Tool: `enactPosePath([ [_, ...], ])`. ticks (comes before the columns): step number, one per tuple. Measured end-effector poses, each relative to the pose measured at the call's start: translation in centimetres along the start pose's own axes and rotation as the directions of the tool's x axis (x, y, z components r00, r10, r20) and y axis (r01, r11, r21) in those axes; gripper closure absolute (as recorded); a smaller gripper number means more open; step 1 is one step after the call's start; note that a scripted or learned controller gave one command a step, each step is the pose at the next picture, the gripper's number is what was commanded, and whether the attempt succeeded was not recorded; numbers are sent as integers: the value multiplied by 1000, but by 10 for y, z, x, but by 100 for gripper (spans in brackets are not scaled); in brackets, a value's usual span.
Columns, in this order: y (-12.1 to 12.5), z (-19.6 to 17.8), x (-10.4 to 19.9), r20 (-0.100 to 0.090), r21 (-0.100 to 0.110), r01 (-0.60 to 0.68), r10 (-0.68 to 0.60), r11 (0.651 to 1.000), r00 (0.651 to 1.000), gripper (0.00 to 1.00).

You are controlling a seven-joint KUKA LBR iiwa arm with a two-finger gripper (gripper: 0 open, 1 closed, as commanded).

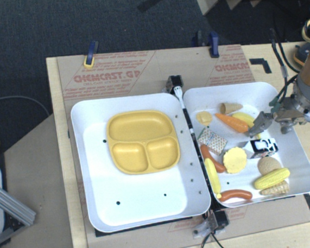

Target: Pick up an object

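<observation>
camera view | progress: nothing lifted yet, grasp and lift both left | targets: toy food in right bin (296,150), e.g. carrot (232,122), corn (271,179) | left bin (94,170) has yellow tray (143,140) | arm (307,87) in from right, pincer (266,122) low over right bin by carrot, fingers spread, holding nothing

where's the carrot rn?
In the right bin, upper middle, the carrot lies slanted between the cone and the lemon, just left of the gripper.
</observation>
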State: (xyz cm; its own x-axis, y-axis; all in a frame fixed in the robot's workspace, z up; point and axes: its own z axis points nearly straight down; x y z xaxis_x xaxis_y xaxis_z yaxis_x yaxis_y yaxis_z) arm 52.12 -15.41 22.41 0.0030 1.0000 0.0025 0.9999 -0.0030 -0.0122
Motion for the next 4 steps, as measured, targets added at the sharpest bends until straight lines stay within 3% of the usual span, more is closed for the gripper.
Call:
enactPosePath([
  [1, 3, -6, 0, 3, -13, 3, -3, 1000, 1000, 0],
  [2, 4, 58, 0, 0, -4, 2, -2, 1000, 1000, 0],
  [3, 16, 109, 1, 2, -11, 3, -3, 1000, 1000, 0],
  [4, 20, 119, -3, 11, -29, 0, 0, 1000, 1000, 0],
])
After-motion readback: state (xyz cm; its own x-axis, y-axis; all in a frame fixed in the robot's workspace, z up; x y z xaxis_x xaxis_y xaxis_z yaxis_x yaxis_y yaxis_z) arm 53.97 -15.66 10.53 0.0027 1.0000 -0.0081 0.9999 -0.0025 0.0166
